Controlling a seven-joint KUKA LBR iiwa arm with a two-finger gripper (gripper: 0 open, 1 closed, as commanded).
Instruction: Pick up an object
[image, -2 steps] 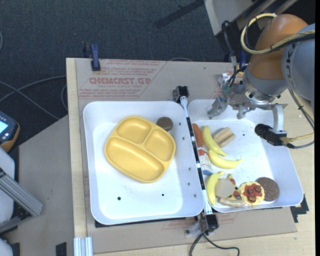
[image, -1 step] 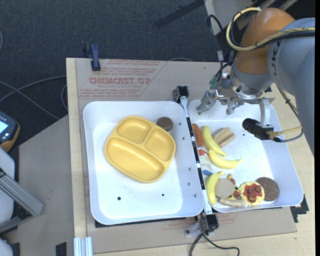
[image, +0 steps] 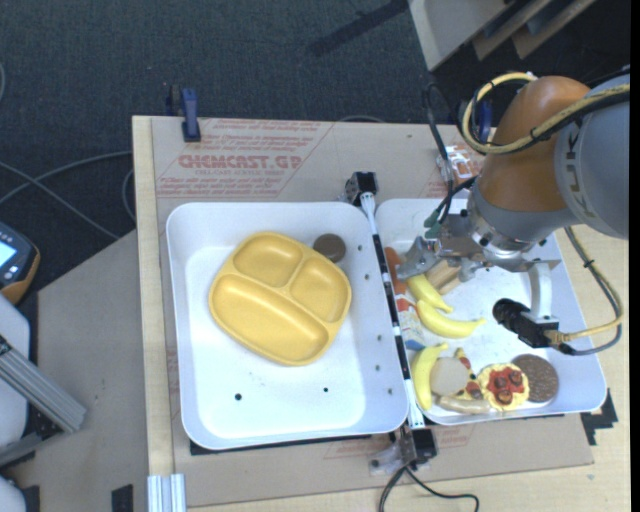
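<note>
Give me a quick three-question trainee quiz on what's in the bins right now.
1. True or false: the yellow divided plate lies in the left bin.
2. Which lies beside the plate in that bin? A) small brown round item B) pizza slice C) banana
3. Fill in: the arm is over the ____ bin.

Key: 1 true; 2 A; 3 right.
</note>
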